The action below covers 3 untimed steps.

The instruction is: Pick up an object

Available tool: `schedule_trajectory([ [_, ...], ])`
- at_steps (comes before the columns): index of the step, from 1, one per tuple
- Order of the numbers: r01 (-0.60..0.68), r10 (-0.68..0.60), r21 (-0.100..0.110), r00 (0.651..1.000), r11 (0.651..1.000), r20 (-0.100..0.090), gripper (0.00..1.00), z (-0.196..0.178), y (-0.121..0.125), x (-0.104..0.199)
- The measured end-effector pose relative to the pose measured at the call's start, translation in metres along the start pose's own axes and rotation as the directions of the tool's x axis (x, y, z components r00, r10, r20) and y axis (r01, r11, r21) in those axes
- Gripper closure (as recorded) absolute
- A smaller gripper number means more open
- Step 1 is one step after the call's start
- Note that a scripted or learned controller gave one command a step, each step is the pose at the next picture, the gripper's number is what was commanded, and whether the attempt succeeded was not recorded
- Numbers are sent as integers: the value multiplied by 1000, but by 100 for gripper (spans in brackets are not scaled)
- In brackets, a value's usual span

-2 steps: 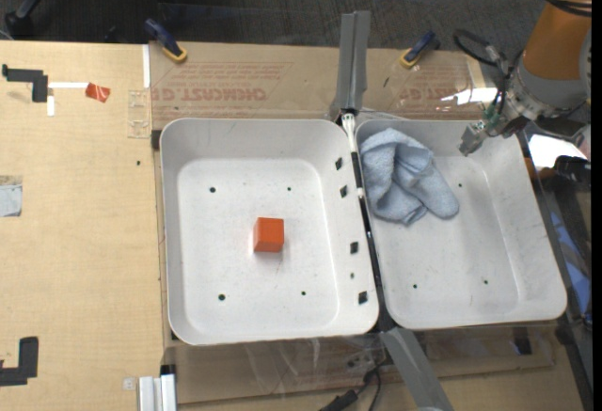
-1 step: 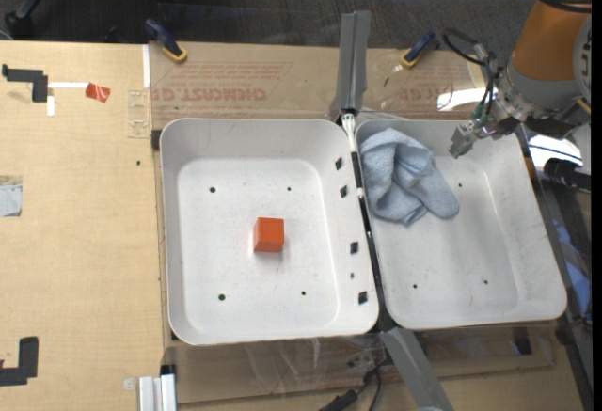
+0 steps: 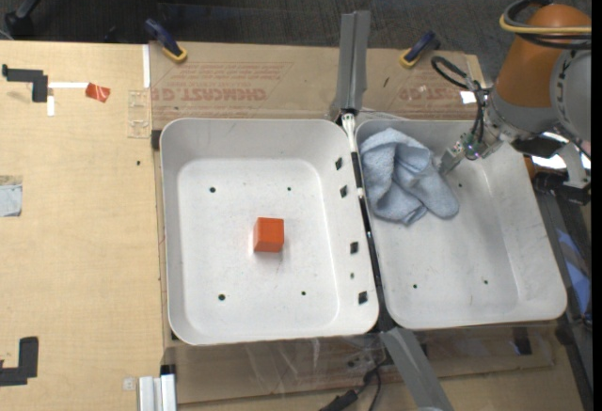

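From the camera view, nothing is lifted yet: the blue cloth (image 3: 403, 176) lies crumpled in the right bin (image 3: 489, 277) at its far left, and the orange block (image 3: 269, 234) sits alone in the left bin (image 3: 188, 240). The gripper (image 3: 458, 155) hangs just beside the cloth's right edge, perhaps touching it; whether it is open or closed I cannot tell. The arm (image 3: 536, 71) slants down from the right.

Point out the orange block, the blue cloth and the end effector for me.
orange block (image 3: 269, 235), camera view, on its top face.
blue cloth (image 3: 404, 176), camera view, middle of the crumpled folds.
end effector (image 3: 453, 158), camera view, at its fingertips beside the cloth.
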<state>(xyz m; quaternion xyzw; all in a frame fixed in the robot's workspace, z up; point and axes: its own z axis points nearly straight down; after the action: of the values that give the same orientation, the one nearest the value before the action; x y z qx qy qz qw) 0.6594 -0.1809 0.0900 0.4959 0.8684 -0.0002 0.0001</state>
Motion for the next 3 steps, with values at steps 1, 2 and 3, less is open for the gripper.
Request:
schedule_trajectory([
  [1, -14, 14, 0, 1000, 1000, 1, 100, 0, -18, -31],
  [2, 2, -2, 0, 1000, 1000, 1, 100, -27, -17, -28],
  [3, 69, -69, 2, 998, 998, -2, 100, -8, -13, -21],
])
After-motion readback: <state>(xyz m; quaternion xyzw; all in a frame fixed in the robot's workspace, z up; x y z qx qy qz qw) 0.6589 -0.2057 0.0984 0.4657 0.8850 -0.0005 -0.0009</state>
